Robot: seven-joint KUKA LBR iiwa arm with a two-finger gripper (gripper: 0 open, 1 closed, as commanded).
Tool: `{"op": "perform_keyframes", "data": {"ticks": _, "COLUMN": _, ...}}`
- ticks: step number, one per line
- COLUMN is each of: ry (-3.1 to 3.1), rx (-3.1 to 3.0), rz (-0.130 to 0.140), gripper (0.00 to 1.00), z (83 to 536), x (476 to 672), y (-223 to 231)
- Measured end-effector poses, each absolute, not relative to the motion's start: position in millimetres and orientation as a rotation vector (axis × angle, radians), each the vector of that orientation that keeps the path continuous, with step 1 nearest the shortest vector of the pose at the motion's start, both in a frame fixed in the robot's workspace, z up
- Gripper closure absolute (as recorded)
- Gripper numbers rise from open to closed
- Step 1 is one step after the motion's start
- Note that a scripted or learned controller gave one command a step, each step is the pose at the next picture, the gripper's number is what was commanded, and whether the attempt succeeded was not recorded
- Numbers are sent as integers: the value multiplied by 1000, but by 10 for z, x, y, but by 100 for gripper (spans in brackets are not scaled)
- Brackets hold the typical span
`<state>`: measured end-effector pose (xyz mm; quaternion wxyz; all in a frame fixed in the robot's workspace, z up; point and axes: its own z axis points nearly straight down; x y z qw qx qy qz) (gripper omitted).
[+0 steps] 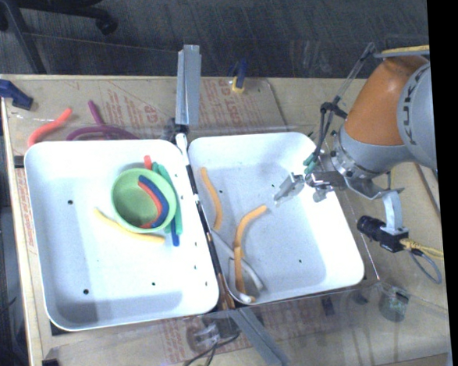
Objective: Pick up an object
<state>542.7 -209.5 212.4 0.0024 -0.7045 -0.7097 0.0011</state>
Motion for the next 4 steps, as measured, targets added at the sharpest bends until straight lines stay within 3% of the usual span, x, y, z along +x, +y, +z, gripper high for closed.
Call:
{"op": "perform_keyframes", "data": {"ticks": 1, "ry": -2421, "rx": -2012, "rz": -1, "gripper": 0, "z": 958, "x": 5598, "y": -1355}}
{"op": "perform_keyframes", "data": {"ticks": 2, "ry": -2426, "rx": -2009, "rz": 2, "gripper": 100, "z": 1071, "x": 5602, "y": -1372}}
{"op": "perform_keyframes", "data": {"ticks": 3, "ry": -2285, "rx": -2153, "rz": 3, "gripper": 100, "z": 1731, "x": 6051, "y": -1172}}
{"op": "perform_keyframes", "data": {"ticks": 4, "ry": -2285, "rx": -2153, "rz": 2, "gripper": 0, "z": 1730, "x": 6051, "y": -1170}}
